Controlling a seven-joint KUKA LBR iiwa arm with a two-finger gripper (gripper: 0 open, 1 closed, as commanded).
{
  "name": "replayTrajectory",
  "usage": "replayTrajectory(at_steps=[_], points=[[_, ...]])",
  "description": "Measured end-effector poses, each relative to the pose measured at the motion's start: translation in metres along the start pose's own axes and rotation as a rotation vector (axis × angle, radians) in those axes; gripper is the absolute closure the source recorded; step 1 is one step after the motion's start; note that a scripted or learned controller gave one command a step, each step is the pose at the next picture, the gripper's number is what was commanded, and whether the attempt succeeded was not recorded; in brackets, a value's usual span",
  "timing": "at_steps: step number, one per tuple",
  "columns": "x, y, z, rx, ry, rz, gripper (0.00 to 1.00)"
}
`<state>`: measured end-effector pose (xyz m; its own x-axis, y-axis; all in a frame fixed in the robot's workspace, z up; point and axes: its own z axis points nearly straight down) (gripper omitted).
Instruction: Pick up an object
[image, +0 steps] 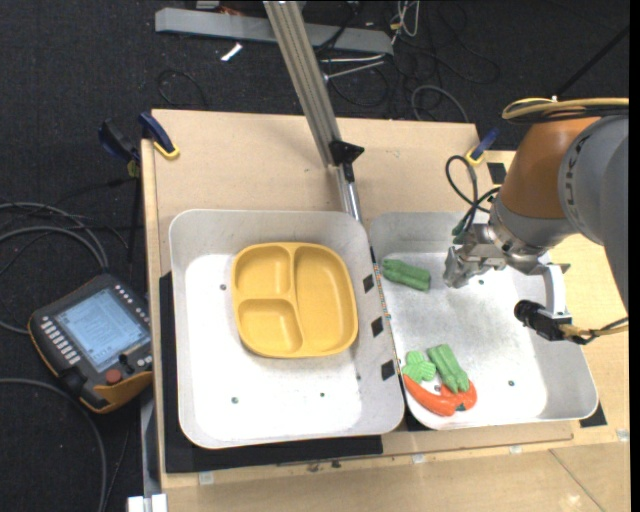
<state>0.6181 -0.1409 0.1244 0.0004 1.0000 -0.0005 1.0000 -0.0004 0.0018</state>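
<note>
While hovering, jaws (462, 272) near green pickle (406, 274)

The grey arm with its orange band reaches in from the right, its two-finger gripper (462, 274) low over the right white bin (520, 400). A small green oblong piece (406, 274) lies just beside it. An orange carrot toy with green top (440, 384) rests at the near edge. A yellow divided plastic plate (295, 299) sits in the left white bin (200, 400).
</note>
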Motion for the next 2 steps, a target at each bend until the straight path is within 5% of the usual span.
replayTrajectory(at_steps=[2], points=[[-0.001,-0.01,-0.118,-0.006,-0.001,-0.003,1.0]])
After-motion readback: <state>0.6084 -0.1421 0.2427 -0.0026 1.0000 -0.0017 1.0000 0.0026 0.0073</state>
